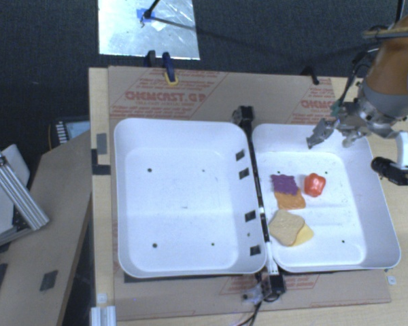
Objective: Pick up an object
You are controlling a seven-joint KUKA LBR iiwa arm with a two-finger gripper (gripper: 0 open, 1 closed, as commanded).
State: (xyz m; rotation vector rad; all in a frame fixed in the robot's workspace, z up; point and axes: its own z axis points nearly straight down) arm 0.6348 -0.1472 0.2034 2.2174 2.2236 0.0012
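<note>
Objects sit in the right bin (367,250), clustered near its left-centre: purple flat piece (283,183), orange flat piece (290,200) just below and touching it, red rounded item (315,184) just to the right, looks like a small pepper or tomato with a glossy highlight. Lower down, tan bread-slice shape (284,227) overlapping a yellow piece (304,234) at its right edge. All look like toy food, matte apart from the red one.

Gripper (333,132) hangs over the back rim of the right bin, well apart from the objects, nothing between its fingers. Two metal fingers look spread, one tip (315,138) pointing down-left over the bin's back-left area. Arm's orange band (394,63) above grey wrist.

Left bin (183,195): shallow white plastic, rounded corners, a few small dark dots on the floor. Black clips (245,174) along the seam joining the two bins.

Bins rest on a brown cardboard sheet (211,90) printed in red "CHEMCAST GP", readable at back left; a second red print at back right is partly cut off. Blue clamp (168,65) with yellow tip at the cardboard's back edge. Shiny crinkled foil-like square (148,19) on the dark floor behind. Aluminium extrusion (10,185) at far left.
</note>
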